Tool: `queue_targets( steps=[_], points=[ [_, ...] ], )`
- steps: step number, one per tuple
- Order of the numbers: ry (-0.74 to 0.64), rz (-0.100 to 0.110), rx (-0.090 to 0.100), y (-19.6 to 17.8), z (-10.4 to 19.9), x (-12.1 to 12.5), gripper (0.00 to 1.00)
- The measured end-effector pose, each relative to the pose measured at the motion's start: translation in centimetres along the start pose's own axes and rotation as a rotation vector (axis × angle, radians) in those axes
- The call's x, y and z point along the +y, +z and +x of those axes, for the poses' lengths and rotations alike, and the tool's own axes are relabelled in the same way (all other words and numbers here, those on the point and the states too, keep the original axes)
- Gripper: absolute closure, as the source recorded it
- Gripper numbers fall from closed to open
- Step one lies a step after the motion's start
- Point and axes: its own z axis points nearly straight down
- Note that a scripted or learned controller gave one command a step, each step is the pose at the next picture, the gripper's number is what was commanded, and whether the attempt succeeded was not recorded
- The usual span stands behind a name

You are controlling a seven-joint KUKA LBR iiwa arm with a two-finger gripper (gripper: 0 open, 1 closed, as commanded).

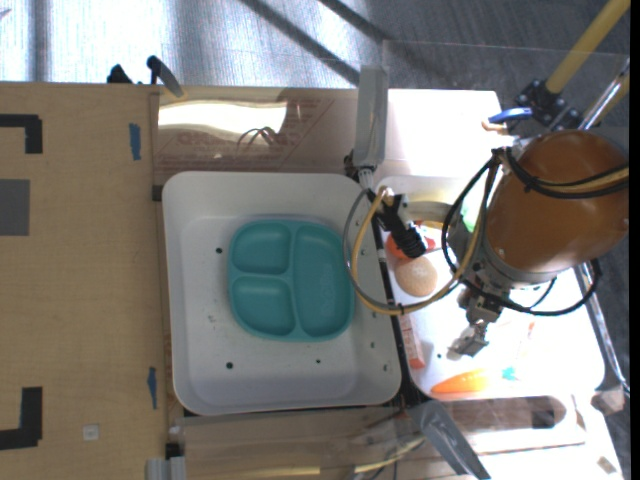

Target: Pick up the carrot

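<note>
Bench with two white bins; arm over the right bin (560, 353).

Left bin (190, 268) carries a teal divided plate (292, 279). Gripper (470, 340) hangs below the orange wrist band (555, 203), small and partly blurred; cannot tell how far apart the jaws stand, nothing visibly between them. Carrot (462, 382) lies on the right bin's floor near its front edge, just below the jaws, apart from them. A pale egg-shaped object (417, 275) sits left of the gripper.

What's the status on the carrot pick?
Pincer over right bin, above the carrot. Carrot lies at the bin's near edge, not gripped. Egg-like object further back, clear of path.
</note>
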Motion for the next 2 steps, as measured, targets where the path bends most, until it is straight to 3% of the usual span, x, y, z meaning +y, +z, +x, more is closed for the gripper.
queue_targets(
  steps=[1,2],
  points=[
    [0.001,0.005,0.007,-1.3,0.2,-0.3,1.0],
    [0.104,0.006,0.012,-5.5,0.2,-4.0,1.0]
  ],
)
